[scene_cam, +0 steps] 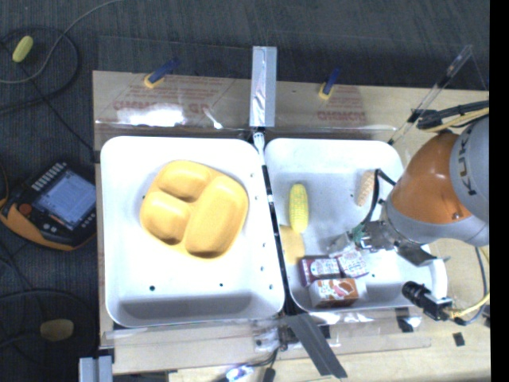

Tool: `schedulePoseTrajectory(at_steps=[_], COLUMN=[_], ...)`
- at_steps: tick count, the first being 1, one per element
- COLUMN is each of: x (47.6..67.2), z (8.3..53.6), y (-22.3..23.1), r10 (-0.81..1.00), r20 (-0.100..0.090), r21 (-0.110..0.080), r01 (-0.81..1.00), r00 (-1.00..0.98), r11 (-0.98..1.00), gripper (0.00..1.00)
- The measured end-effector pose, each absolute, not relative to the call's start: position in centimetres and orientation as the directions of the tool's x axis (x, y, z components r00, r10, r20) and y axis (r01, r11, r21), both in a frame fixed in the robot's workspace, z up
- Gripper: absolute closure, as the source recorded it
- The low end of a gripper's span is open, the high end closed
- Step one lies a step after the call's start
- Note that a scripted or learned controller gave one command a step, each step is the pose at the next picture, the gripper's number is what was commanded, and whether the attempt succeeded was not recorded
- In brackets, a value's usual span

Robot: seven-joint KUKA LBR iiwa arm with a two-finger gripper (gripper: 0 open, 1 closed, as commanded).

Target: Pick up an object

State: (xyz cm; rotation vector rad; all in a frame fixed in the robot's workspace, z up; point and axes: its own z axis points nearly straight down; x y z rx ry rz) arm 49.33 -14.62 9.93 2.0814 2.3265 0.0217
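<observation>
In the right bin my gripper hangs low, just above and to the right of a dark red packet. A second brown-red packet lies in front of that one, near the bin's front wall. A yellow corn cob lies upright in the bin's left part, apart from the gripper. A small tan ridged piece rests by the back right, next to the arm's orange band. Nothing shows between the gripper and the packets.
The left bin holds a large yellow lumpy loaf-like object. A metal divider strip stands behind the wall between the bins. A handheld controller lies on the floor at left.
</observation>
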Motion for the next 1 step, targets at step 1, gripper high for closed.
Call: schedulePoseTrajectory(at_steps=[1], x=[55.09], z=[18.14], y=[-7.81], r10=[0.997], r20=[0.0], r21=[-0.004], r01=[0.997], r00=[-0.082], r11=[0.082], gripper=[1.0])
